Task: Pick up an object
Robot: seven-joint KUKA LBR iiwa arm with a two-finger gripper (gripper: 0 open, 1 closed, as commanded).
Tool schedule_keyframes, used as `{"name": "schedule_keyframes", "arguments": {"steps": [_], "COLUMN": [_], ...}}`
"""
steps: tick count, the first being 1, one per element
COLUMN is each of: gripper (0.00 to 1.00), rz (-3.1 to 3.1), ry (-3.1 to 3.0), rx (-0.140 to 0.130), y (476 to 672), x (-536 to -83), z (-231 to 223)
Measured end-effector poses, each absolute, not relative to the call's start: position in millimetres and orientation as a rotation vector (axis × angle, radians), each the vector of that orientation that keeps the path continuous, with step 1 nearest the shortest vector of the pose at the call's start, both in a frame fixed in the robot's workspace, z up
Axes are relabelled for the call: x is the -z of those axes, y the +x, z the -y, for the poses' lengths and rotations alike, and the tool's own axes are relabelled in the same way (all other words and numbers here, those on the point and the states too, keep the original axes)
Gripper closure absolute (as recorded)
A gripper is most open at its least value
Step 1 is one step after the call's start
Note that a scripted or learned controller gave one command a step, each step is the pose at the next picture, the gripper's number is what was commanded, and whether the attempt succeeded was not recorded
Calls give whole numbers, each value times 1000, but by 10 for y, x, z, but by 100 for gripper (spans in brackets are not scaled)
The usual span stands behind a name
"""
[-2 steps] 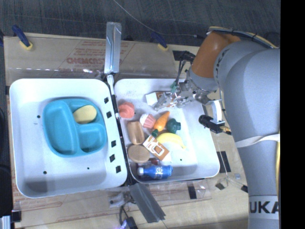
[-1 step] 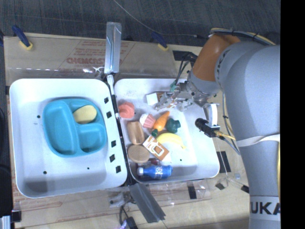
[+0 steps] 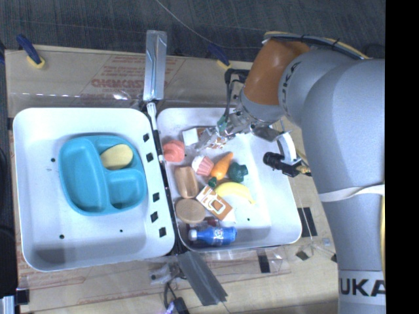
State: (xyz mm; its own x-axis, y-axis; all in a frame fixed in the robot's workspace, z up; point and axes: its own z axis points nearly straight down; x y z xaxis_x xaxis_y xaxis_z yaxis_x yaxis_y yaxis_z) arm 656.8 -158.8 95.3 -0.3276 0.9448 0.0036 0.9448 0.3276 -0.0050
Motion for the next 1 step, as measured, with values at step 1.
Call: {"name": "schedule_keyframes", "arguments": {"steps": [1], "gripper": [100], "rz": [2553], "ry": [-1812], "rx": [-14], "y": [6551], "x": [-1037], "z": [1612]}}
